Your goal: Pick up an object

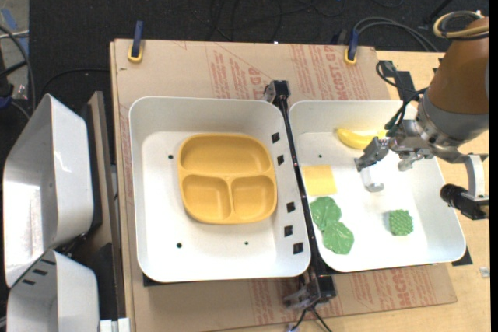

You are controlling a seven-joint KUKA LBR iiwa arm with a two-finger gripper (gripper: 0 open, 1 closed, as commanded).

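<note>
Grey and orange, our gripper hovers over the right bin, fingers spread, grasping nothing. We judge we are still approaching; next we descend onto the yellow block.

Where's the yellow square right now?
The yellow square lies in the right bin, near its left wall, just above the green leaf and left of the claw.

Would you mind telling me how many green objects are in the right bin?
2. A large green leafy piece lies near the bin's left wall, below the yellow block. A smaller green piece lies to its right, toward the front. The arm could be hiding others.
</note>
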